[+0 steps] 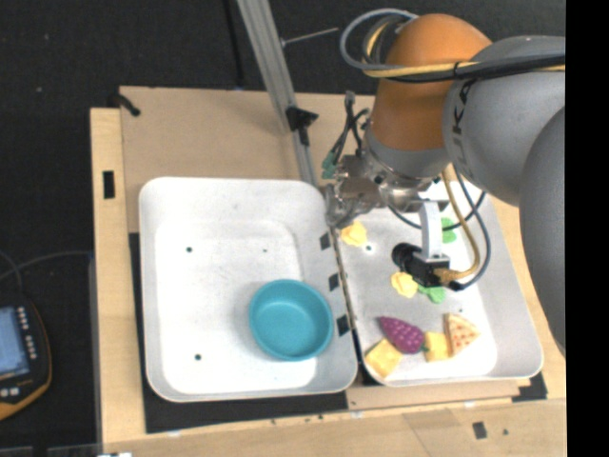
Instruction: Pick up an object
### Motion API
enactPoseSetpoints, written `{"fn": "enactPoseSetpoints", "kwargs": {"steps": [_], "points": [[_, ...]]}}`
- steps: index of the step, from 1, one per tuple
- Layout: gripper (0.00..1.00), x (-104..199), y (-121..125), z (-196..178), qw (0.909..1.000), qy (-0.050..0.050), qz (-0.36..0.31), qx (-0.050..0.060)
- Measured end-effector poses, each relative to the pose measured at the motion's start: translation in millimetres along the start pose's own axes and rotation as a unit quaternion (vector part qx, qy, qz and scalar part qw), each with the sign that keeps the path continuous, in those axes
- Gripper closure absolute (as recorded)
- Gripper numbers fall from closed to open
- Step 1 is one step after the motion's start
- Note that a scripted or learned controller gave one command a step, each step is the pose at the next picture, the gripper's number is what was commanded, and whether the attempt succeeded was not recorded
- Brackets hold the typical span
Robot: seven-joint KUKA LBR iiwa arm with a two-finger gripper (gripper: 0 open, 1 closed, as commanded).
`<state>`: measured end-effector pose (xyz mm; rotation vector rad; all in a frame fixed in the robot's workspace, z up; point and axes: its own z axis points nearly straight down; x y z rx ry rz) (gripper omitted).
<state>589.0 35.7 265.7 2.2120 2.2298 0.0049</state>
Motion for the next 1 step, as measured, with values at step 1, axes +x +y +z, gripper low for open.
{"fn": "enactPoseSetpoints", "kwargs": {"steps": [1], "points": [[1.00,50.4,-13.3,6.4,1.0000,0.000,0.000,0.001]]}}
